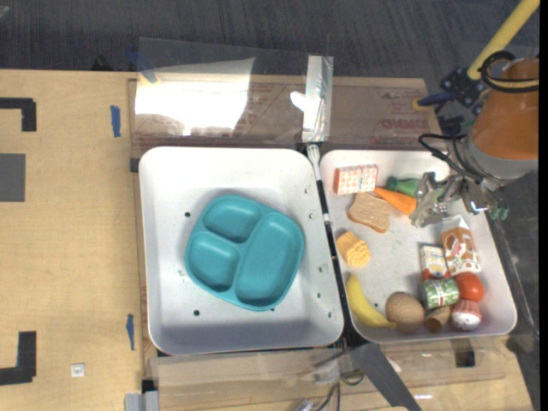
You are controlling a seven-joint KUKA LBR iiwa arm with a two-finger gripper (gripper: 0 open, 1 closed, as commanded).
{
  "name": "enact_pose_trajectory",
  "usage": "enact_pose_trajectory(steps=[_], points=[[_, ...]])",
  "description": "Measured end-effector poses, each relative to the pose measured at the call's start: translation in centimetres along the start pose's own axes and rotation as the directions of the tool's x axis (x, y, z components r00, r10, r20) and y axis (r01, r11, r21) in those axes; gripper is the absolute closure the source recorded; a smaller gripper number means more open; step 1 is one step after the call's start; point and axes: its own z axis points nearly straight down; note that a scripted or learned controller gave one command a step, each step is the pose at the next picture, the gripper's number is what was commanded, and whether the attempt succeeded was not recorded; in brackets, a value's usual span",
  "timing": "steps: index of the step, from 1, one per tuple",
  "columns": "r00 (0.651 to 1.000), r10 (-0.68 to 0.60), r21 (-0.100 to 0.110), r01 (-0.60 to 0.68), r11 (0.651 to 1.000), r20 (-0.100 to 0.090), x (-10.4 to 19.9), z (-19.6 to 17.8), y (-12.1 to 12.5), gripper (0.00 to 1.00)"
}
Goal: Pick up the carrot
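The carrot [396, 199] is orange with a green leafy top [404, 183]. It lies in the upper middle of the right bin [501, 315], just right of a bread slice [370, 212]. My gripper [431, 202] hangs low over the bin at the carrot's right end, touching or nearly touching it. Its metal body covers that end of the carrot. The carrot still rests on the bin floor. The arm's orange band [507, 118] rises above the bin's upper right corner.
The right bin also holds a red and white box [355, 178], an orange wedge [353, 250], a banana [364, 302], a brown potato [405, 308], a green can [440, 293], a tomato [469, 287] and a carton [460, 248]. A teal divided plate [246, 251] lies in the left bin [163, 195].
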Motion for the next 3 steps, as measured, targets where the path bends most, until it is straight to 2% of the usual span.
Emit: enact_pose_trajectory(steps=[1,2,3], points=[[0.879,0.477,0.011,-0.476,0.879,-0.028,-1.3,3.7,3.1,1.0],[0.843,0.537,0.007,-0.537,0.843,-0.024,-5.3,-8.0,12.4,1.0],[0.839,0.543,0.014,-0.543,0.84,-0.033,-4.9,-7.4,12.1,0.0]])
